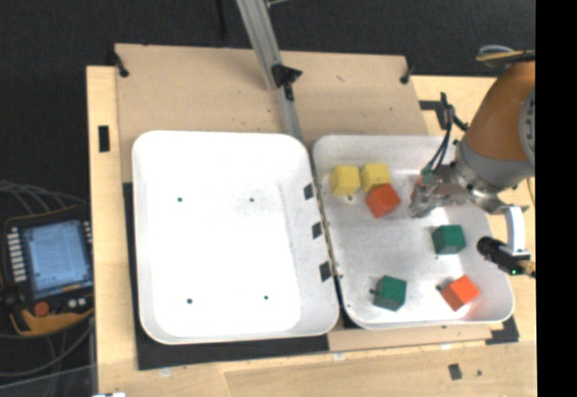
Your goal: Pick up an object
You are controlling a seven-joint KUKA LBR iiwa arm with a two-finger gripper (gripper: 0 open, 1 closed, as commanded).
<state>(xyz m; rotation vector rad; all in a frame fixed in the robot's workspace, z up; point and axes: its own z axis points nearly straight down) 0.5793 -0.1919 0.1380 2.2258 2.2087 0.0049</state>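
From where I stood the gripper (424, 198) hung low in the right bin (410, 321), just beside the orange-red cube (383, 200) near the bin's far edge. Couldn't tell how it was set. I reckoned it should centre over that cube, clear of the two yellow cubes (360, 179). Small, blocky, bright, easy grab.

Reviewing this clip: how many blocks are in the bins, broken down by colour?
Yellow blocks: 2
Orange blocks: 2
Green blocks: 2
Total: 6, all in the right bin.
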